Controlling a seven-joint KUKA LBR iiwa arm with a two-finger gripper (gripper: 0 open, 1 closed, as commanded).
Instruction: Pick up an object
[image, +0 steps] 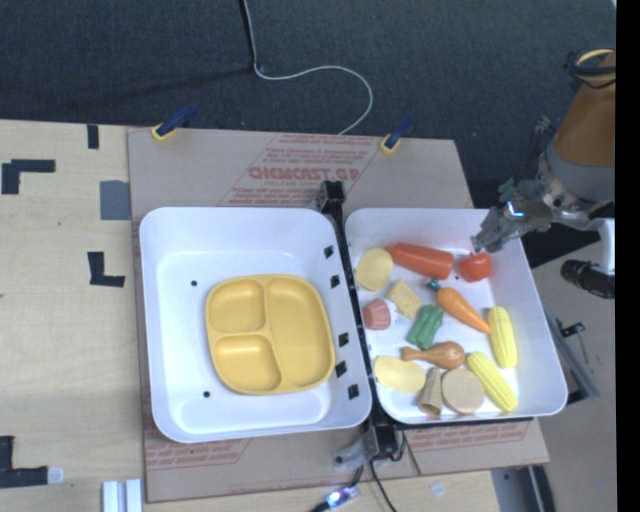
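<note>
two white bins (160, 300), one yellow divided plate (268, 333), two corn cobs (501, 336), about ten other toy foods (423, 259)

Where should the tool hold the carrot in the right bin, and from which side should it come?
Probably across the thick orange middle of the carrot, coming straight down from above. It lies flat and slanted, its green top near the pepper and its thin tip towards the corn, so the fingers should close across its width, where both sides look free.
</note>
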